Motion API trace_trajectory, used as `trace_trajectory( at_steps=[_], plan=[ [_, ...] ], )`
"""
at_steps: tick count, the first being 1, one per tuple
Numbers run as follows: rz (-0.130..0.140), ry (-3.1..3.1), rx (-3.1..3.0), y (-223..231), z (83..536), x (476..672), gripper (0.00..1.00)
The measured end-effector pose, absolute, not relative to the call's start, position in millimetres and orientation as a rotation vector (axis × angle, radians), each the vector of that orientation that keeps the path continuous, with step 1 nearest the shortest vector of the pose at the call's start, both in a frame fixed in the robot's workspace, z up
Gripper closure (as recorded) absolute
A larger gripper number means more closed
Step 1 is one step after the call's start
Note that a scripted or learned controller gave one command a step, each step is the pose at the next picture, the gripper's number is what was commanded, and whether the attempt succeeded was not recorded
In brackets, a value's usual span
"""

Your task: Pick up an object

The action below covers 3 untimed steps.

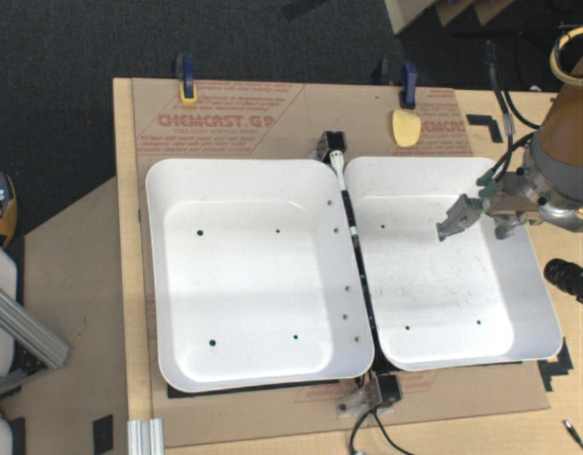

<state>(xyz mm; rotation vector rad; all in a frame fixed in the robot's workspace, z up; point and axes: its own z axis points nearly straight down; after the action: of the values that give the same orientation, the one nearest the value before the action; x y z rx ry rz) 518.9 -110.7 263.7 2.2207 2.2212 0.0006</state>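
One yellow object (406, 127) lies beyond the tool (454, 221), outside the right bin (519, 339); can't tell its grip state

Surfaces: plastic, board, metal
Both white bins (248, 183) are showing smooth matt plastic; the brown printed board (300, 112) is looking papery; the gripper (454, 222) is looking dull grey metal.
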Motion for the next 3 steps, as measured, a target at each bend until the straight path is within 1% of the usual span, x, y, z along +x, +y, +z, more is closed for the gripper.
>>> trace_trajectory(
  at_steps=[1, 2, 3],
  plan=[
    [0.003, 2.220, 2.219, -111, 274, 519.4, 1.00],
    [0.017, 2.216, 2.206, -92, 400, 551.0, 1.00],
    [0.000, 2.224, 2.221, -71, 310, 582.5, 1.00]
  ],
)
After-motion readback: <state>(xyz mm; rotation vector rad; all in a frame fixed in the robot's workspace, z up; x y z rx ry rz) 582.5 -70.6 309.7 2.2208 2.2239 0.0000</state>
